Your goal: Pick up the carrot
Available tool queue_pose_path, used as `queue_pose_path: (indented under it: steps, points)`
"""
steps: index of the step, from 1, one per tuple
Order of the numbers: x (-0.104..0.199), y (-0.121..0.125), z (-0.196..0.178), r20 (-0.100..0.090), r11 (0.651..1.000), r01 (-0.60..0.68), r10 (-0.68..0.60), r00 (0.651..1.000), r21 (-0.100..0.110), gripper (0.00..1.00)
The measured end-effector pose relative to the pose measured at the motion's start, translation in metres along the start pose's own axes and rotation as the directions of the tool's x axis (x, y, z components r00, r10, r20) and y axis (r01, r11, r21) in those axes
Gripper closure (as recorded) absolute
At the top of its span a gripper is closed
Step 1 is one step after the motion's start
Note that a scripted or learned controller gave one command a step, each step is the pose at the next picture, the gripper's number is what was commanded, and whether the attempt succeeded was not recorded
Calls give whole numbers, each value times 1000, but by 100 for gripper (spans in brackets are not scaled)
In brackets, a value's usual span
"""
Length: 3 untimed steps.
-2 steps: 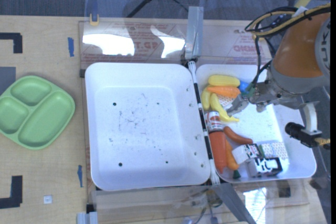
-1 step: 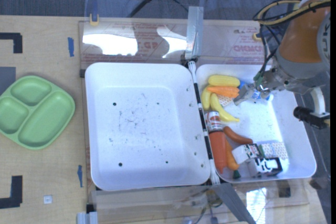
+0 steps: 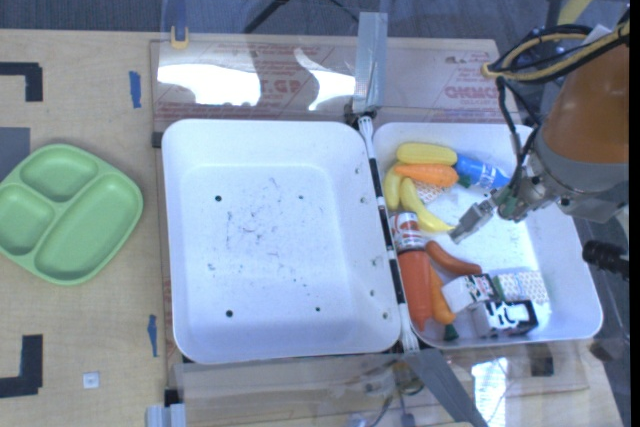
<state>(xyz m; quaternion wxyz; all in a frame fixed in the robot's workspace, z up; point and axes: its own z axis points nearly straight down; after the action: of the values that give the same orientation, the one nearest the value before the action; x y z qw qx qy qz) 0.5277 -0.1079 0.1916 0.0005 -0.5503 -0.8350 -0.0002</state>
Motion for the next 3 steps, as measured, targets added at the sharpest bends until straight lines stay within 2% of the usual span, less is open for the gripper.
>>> queue_pose_path:
  steps: [1,2,3]
  points:
    - [-33,79,14,3,1000,16,-16,1000,-3,0]
    - [-23,118,6,6,982,188,-188,982,-5,0]
    - [-35,108,57,2,976,218,-218,976,-1,0]
